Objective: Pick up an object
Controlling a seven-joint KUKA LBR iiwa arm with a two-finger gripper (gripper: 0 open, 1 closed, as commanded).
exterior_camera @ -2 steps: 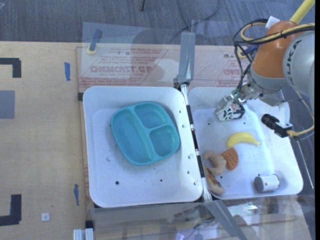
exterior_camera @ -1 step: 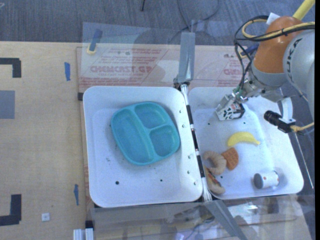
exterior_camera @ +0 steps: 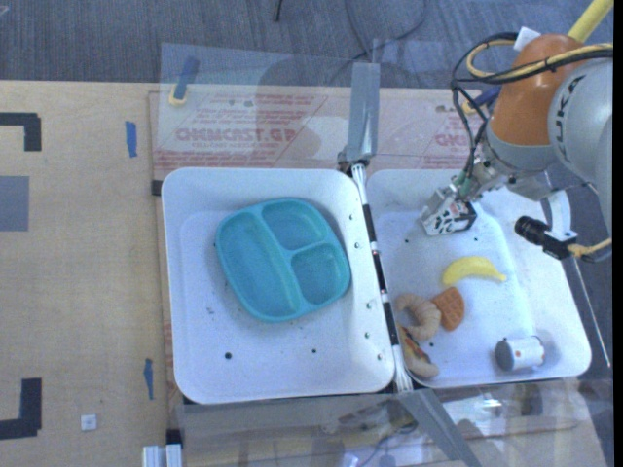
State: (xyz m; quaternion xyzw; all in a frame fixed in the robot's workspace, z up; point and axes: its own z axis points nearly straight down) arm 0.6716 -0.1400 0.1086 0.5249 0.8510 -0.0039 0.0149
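Observation:
My gripper (exterior_camera: 447, 219) hangs over the back part of the right bin (exterior_camera: 545, 358), reaching in from the upper right under the orange band. Nothing shows between its fingers. A yellow banana (exterior_camera: 474, 271) lies just in front of it, near the bin's middle. An orange round piece (exterior_camera: 449, 308) and a tan, shrimp-like piece (exterior_camera: 420, 310) lie at the bin's left front. Another tan piece (exterior_camera: 420, 359) rests against the front left corner. A small grey and white can (exterior_camera: 519, 353) lies on its side at the front right.
The left bin (exterior_camera: 195, 358) holds a teal divided plate (exterior_camera: 283, 258) with three compartments. A metal divider strip (exterior_camera: 363, 125) stands behind the seam between the bins. Cables loop around the arm at the upper right.

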